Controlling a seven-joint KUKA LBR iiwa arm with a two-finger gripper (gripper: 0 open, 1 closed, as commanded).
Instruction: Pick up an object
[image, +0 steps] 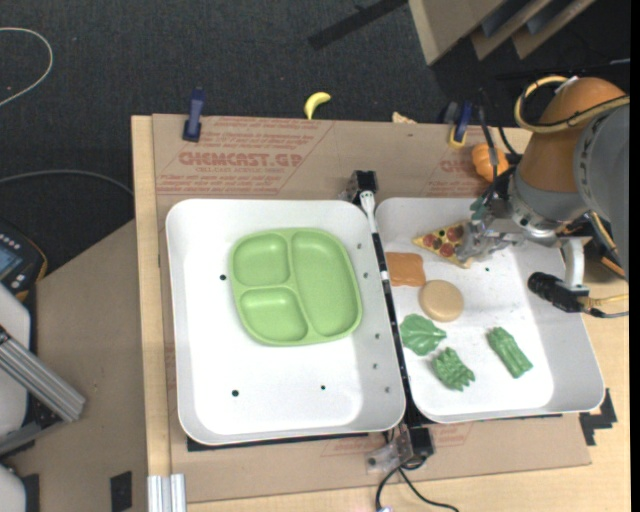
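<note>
The right bin (560, 330) holds several toy foods. A pizza slice (441, 240) lies at its far side, with a brown toast square (405, 268) and a tan round bun (441, 300) nearer. Three green pieces sit at the front: a leaf (422, 333), a ridged piece (453, 370) and a pickle (510, 352). My gripper (479, 238) is low over the right end of the pizza slice, at or just above it. The wrist above hides the contact.
The left bin (200, 330) holds a green divided plate (297, 286). A black divider strip (380, 270) runs between the bins. An orange object (483, 160) sits behind the right bin, and blue clamps (193, 115) hold the board's far edge.
</note>
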